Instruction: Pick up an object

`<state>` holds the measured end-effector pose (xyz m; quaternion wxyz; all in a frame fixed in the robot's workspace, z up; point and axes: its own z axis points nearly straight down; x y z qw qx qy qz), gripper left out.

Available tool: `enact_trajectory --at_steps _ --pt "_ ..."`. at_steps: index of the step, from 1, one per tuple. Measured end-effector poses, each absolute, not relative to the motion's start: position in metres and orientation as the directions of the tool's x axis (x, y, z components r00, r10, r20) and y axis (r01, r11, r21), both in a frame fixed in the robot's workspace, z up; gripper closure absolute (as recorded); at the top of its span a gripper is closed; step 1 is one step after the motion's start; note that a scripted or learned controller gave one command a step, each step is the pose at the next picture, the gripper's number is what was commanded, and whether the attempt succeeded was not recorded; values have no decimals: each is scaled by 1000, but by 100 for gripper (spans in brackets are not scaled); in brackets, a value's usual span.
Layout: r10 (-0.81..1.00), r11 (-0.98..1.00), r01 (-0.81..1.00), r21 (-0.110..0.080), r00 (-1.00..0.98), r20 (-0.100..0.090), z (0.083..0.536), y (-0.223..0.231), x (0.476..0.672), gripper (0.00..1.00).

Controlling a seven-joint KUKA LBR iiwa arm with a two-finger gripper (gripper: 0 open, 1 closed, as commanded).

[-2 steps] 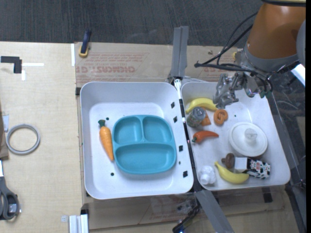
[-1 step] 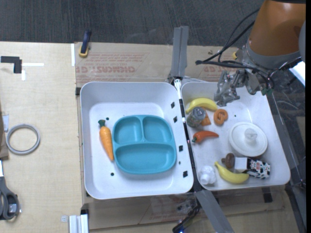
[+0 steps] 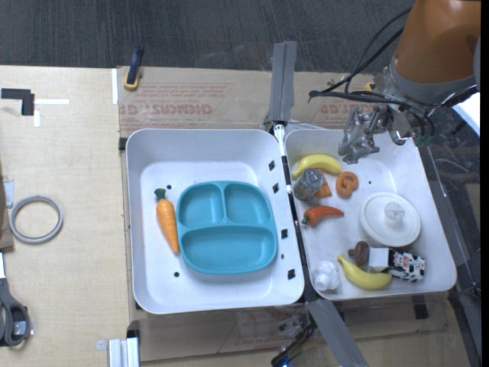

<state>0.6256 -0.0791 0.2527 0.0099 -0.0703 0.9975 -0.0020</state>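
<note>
Though mirrored, cardboard (image 3: 187, 98) lettering perhaps reads "CHEMICALS"

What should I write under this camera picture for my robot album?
Gripper hovers above the right bin of toy food; carrot and blue tray sit left.

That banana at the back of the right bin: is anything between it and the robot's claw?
Nothing visible. The gripper hangs at the right bin's back edge, with the banana just beside and below it and bare bin floor between them.
</note>
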Motion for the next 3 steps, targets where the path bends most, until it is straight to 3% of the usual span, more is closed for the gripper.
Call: enact_trajectory --at_steps 2,3 --pt "-141 990 -141 -9 -990 -29 272 -79 628 100" --pt "-273 962 -273 -1 -962 -5 235 -56 660 100"
